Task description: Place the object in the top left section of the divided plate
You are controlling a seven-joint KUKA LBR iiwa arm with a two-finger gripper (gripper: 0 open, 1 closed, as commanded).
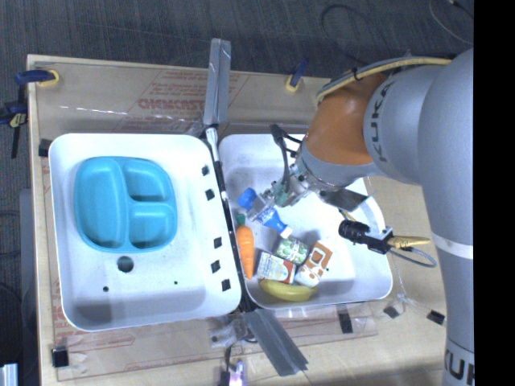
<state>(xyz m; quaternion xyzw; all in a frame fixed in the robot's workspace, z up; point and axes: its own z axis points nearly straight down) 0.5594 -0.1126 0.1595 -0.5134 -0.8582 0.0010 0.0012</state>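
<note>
The blue divided plate (pixel 125 202) lies in the left bin (pixel 80 296), with one long section on its left and two smaller ones on its right. The right bin (pixel 374 276) holds a blue and white bottle (pixel 263 212), an orange carrot (pixel 245 250), a yellow banana (pixel 285 290) and two small cartons (pixel 304 260). My gripper (pixel 278 193) is low in the right bin, just above and to the right of the bottle's upper end. Whether it touches the bottle is unclear from this angle.
A small dark round object (pixel 125 264) sits on the left bin's floor below the plate. A ridge with black clips (pixel 216 215) separates the two bins. The arm's orange band (pixel 342 131) and grey body overhang the right bin's far right side.
</note>
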